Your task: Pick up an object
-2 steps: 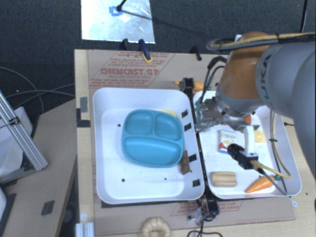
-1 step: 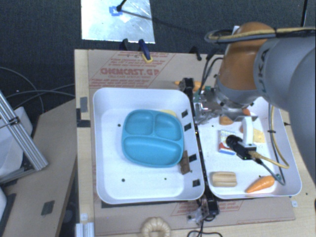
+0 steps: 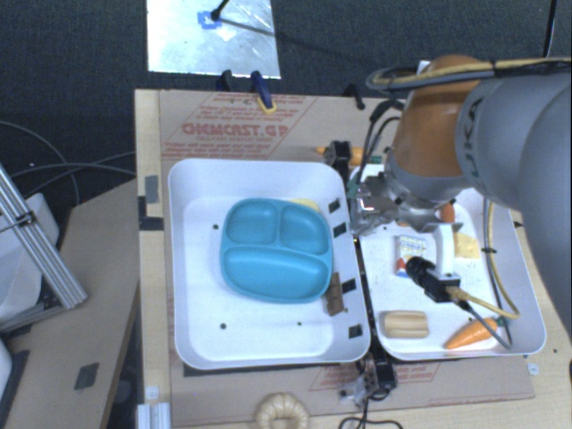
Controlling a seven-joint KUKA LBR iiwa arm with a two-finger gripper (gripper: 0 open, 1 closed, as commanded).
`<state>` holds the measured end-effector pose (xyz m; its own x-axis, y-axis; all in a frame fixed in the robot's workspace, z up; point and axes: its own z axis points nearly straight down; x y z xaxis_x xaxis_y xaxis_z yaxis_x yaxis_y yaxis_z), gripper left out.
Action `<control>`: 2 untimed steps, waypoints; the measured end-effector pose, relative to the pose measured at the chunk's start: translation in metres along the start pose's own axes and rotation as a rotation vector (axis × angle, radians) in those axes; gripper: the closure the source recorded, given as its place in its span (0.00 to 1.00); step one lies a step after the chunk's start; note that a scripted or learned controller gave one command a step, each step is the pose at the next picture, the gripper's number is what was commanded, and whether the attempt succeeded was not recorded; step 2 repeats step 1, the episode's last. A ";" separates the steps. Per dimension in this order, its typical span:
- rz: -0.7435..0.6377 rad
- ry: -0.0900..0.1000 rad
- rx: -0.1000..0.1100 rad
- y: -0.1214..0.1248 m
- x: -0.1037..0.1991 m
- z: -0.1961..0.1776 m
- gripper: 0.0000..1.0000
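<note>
My gripper hangs under the grey and orange wrist, over the upper left part of the right bin. Just below it lie a small white printed packet and a red piece. A tan bread roll and an orange carrot lie near that bin's front wall. A pale yellow piece rests further right, and an orange thing peeks out from under the arm.
The left bin holds a blue divided plate, a yellow thing behind it and a brown piece by its right wall. A beige ring lies on the cardboard in front of the bins.
</note>
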<state>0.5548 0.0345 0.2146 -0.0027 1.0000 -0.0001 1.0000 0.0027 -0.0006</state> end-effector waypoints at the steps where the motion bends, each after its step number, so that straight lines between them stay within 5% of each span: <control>1: 0.001 0.000 -0.004 0.004 -0.007 -0.020 1.00; 2: 0.001 0.000 -0.004 0.004 -0.007 -0.020 1.00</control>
